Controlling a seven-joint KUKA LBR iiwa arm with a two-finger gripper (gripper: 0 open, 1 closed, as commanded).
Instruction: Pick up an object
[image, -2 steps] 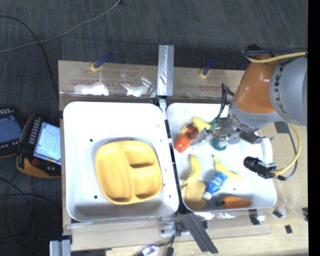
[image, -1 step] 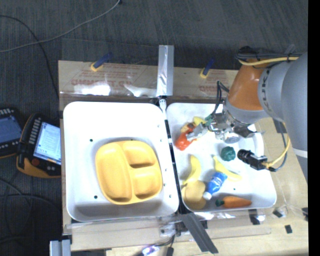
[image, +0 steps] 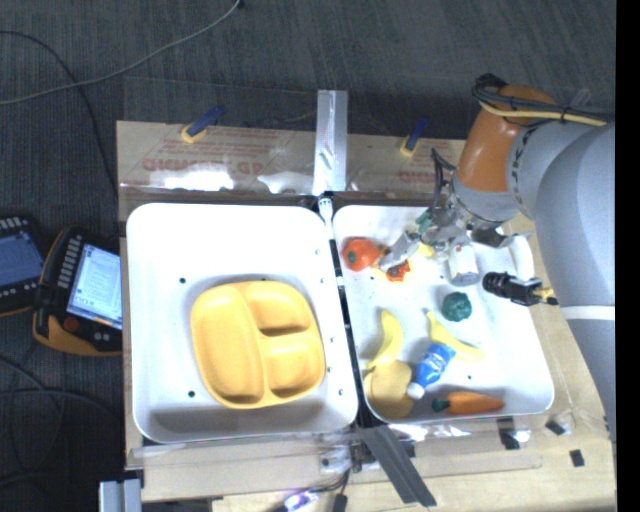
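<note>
Camera view is showing the round orange-red plastic tomato (image: 358, 252) lying at the far left of the right white bin (image: 530, 345). Just right of it, the claw (image: 410, 250) is hanging, spread. Centring over the tomato before closing looks wisest.

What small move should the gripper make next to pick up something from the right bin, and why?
Probably a short move down and toward the left, onto the red-orange tomato-like toy. The gripper hangs in the upper part of the right bin, just beside this toy, and nothing shows between its fingers. The banana and carrot lie farther away, nearer the front of the bin.
</note>
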